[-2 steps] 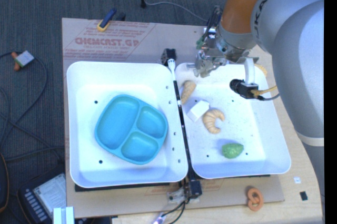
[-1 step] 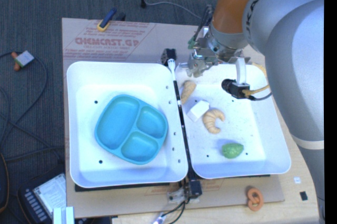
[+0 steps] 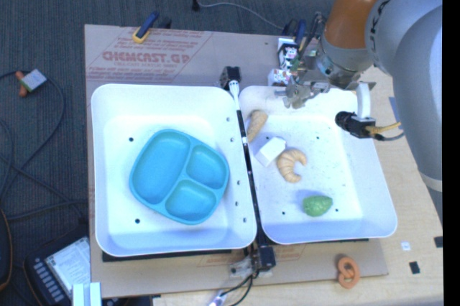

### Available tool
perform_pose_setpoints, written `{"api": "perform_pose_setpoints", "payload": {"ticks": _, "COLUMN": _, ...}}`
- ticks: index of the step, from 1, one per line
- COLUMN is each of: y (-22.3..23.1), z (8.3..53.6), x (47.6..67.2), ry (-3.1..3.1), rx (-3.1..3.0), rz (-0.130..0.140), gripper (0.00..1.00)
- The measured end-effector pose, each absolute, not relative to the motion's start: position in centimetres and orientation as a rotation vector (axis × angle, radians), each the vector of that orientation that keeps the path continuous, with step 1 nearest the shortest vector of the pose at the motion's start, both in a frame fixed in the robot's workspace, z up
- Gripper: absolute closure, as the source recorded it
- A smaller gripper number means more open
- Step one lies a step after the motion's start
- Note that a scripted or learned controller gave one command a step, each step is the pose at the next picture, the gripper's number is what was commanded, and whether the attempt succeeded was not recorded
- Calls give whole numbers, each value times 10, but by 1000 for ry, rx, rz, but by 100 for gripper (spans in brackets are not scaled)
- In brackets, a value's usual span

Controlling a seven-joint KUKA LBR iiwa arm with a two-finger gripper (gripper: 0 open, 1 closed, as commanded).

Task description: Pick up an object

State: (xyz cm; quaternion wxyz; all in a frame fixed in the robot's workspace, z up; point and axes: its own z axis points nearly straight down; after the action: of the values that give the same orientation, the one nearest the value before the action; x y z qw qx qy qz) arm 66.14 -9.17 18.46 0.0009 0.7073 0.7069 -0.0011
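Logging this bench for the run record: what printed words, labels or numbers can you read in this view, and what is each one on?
"CHEMCAST GP", red print on the brown board behind the left bin; a smaller line beneath it is too blurred to read.
Small tag near the gripper: markings too small to read.

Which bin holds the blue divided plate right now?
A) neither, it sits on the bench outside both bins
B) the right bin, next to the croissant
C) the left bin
C: the blue divided plate lies flat in the left bin, while the croissant lies in the right bin.
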Motion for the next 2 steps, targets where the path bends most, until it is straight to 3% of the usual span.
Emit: {"api": "perform_pose_setpoints", "payload": {"ticks": 2, "y": -73, "z": 184, "x": 668, "ry": 2221, "rx": 2221, "rz": -3, "gripper": 100}}
